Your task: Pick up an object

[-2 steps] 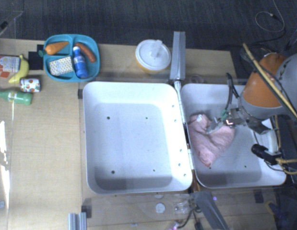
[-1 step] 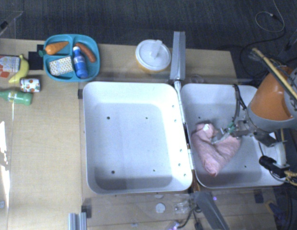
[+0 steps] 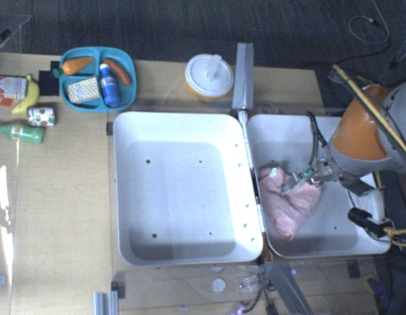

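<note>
A: End effector [image 3: 300, 179] sits low in the right bin [image 3: 281, 133], tips down on the top of the pink cloth [image 3: 288, 202]. Jaw state: cannot tell, the tips are too small and tangled with the fabric to read.

B: Noted. Cloth position?

A: Bunched against the right bin's left wall, near the divider; left bin [image 3: 183, 189] beside it.

B: Guidance for the grasp?

A: My judgement: soft fabric slips, so pinch a raised fold rather than flat cloth, close fully before lifting, then rise straight up, clear of the wall. Check that fabric hangs between the tips before calling it a pick.

B: Any legible text?

A: None readable. Items on the surface [image 3: 58, 209], blue tray [image 3: 127, 67], small can [image 3: 41, 116], green bottle [image 3: 19, 132], carry labels too small to make out. White lidded cup [image 3: 209, 76] is plain.
</note>
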You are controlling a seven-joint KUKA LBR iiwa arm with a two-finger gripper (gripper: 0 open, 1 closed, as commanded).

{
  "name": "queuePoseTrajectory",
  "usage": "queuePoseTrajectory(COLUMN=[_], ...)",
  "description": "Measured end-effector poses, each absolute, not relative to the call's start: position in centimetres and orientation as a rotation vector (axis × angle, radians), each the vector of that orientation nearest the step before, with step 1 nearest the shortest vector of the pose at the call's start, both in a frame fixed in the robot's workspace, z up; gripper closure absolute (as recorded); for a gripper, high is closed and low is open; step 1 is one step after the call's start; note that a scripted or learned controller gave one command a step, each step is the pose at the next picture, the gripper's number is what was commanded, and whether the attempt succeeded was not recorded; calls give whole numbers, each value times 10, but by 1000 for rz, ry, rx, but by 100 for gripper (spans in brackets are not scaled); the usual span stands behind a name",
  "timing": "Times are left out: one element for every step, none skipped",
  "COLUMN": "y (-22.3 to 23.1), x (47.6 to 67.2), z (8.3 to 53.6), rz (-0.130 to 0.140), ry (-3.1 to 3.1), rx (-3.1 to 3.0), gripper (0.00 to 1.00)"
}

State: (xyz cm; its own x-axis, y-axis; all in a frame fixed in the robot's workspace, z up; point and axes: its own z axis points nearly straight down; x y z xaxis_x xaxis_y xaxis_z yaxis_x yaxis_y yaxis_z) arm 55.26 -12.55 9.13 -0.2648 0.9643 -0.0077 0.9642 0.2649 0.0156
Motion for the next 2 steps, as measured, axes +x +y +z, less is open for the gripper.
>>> queuePoseTrajectory(y=[-150,-206], x=[516,493], z=[91,91], rz=[14,13], ry=[2445,2377], rx=[1948,2029], gripper=[0,0])
